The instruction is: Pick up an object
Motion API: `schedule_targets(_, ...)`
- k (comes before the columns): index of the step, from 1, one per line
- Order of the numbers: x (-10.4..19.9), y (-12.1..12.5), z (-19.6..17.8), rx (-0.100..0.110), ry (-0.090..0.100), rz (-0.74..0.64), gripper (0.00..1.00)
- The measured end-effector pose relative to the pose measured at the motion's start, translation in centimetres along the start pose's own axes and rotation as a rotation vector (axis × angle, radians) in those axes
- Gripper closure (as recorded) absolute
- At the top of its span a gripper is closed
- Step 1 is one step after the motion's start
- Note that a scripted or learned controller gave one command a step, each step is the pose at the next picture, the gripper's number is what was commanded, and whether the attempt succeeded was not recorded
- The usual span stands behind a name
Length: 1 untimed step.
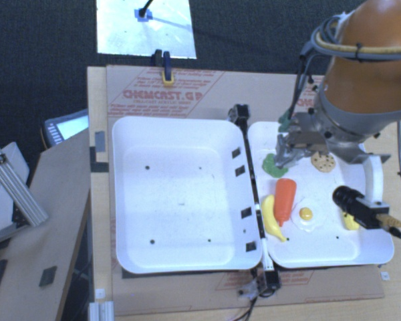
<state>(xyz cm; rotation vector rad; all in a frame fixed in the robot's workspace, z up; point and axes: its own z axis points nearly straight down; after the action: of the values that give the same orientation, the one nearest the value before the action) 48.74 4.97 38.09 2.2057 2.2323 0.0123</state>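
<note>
Nearest me in the right bin lie a banana, a fried egg and a carrot. Farther back, my gripper hangs over a green piece; its opening I cannot tell. I should descend straight, centred.

The scene was bright and evenly lit from above. The two white bins were almost washed out, with little surface detail. A metal plate at 12 o'clock gave a pale glare. Shadows were soft and short, mostly under the arm at 3 o'clock. The picture was slightly soft and grainy, and the dark floor lost detail.
</note>
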Motion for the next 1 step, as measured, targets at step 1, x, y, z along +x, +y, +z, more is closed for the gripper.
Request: schedule_targets(1,-0.4,0.04,-0.83,0.002,-0.002,0.003,1.0)
